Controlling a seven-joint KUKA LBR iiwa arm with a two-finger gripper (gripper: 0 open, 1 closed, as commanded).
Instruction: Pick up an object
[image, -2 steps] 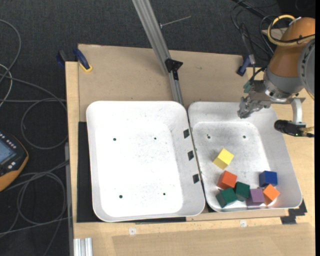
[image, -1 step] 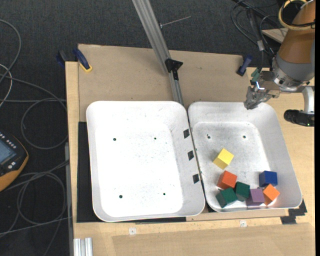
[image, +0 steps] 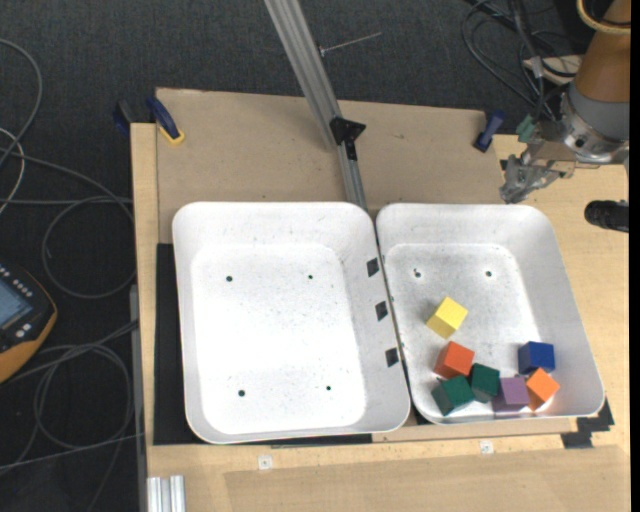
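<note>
The right bin (image: 540, 235) holds several small blocks. A yellow block (image: 447, 316) lies near its middle. Toward the front sit a red-orange block (image: 456, 358), two dark green blocks (image: 452, 393) (image: 485, 380), a purple block (image: 513, 391), an orange block (image: 542, 385) and a blue block (image: 536, 356). My gripper (image: 520, 187) hangs above the bench just behind the right bin's far rim, well away from the blocks. Nothing shows between its fingers.
The left bin (image: 200, 240) stands beside the right one. A slanted metal pole (image: 318, 85) comes down to the bench behind the bins. Blue clamps (image: 166, 120) (image: 488, 130) grip the board's far edge. Cables lie on the floor at left.
</note>
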